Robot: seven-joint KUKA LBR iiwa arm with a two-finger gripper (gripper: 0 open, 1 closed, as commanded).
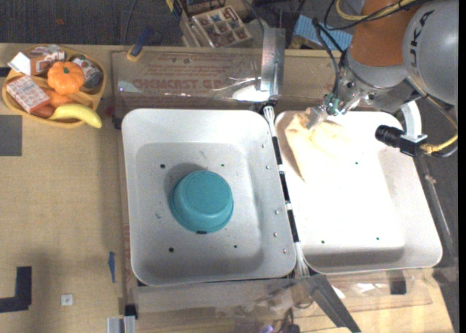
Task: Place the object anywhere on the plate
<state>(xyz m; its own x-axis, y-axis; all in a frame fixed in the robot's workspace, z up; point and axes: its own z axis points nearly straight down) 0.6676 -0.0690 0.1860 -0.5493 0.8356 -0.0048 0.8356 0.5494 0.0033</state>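
Observation:
A teal round plate lies in the middle of the left bin. A pale cream, soft-looking object rests in the far left corner of the right bin, against the wall between the bins. My gripper hangs over the far edge of that object, at or just above its top. The grey arm with its orange band comes in from the upper right. Whether the gripper touches the object is unclear from this angle.
A yellow dish with a small pumpkin, a banana and boxes sits on the bench at far left. A clear plastic sheet lies behind the left bin. A black cable fitting juts over the right bin.

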